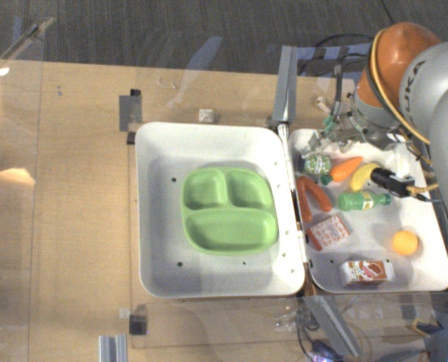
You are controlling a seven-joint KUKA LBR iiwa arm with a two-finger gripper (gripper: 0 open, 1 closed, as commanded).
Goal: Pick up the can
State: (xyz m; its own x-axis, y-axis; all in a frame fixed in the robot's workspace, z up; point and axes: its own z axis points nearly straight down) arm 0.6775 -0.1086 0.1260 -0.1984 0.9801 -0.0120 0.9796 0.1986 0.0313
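On the counter (58, 202), my end effector (336, 130) hangs just above the can (317, 164); its grip I cannot tell

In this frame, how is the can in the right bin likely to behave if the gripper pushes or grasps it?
The can seems to lie on its side, so a sideways push would probably roll it. It looks rigid, so a grasp should hold without crushing, though its rounded wall may slip. The carrot and hot dog close by could be nudged too.
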